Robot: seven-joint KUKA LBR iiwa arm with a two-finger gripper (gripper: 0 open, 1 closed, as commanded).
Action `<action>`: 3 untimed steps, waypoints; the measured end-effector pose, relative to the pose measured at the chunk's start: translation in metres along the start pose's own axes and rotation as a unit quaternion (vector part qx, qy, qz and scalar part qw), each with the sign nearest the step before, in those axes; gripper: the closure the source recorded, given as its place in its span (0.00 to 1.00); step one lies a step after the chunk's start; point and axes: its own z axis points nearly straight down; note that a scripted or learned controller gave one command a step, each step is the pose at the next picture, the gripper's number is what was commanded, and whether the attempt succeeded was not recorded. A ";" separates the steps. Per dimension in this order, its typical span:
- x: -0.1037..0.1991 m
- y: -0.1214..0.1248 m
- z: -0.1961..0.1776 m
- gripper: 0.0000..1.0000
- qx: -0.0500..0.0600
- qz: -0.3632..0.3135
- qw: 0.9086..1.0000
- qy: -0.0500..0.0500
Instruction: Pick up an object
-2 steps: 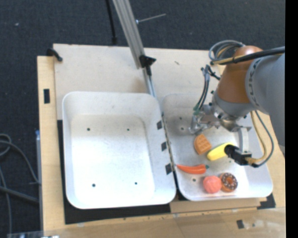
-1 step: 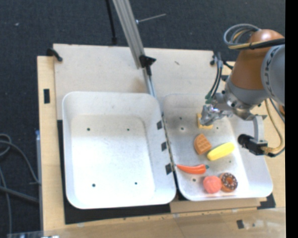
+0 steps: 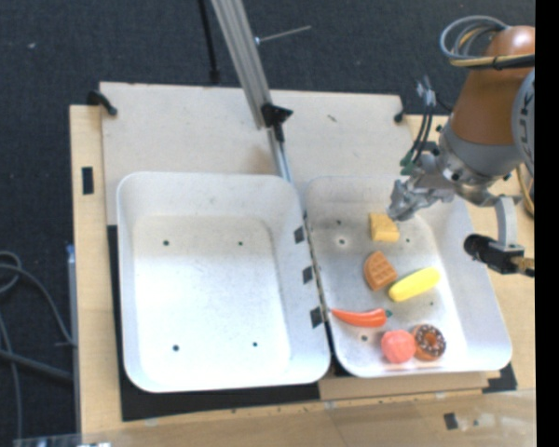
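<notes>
Single fixed camera, mounted above the worktop (image 3: pixel 186 128), looking down at a slant; both bins (image 3: pixel 130 250) in frame, arm (image 3: pixel 489 101) entering upper right

You are looking down at a slant on a pale wooden bench (image 3: pixel 93 277), its lighter board (image 3: pixel 186 128) lying on top toward the far side. Around it you see a dark, speckled carpet floor (image 3: pixel 37 35). An aluminium mast (image 3: pixel 240 45) rises from the bench's middle and leans up toward the top edge, with a black clamp (image 3: pixel 276 115) at its foot. Black cables (image 3: pixel 14 296) loop on the floor at your left. The light is even, with soft shadows.
</notes>
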 end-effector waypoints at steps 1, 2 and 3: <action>0.058 0.003 0.008 1.00 0.003 -0.002 1.000 0.001; 0.117 0.002 0.013 1.00 0.004 -0.003 1.000 0.002; 0.178 0.003 0.001 1.00 0.003 -0.003 1.000 0.002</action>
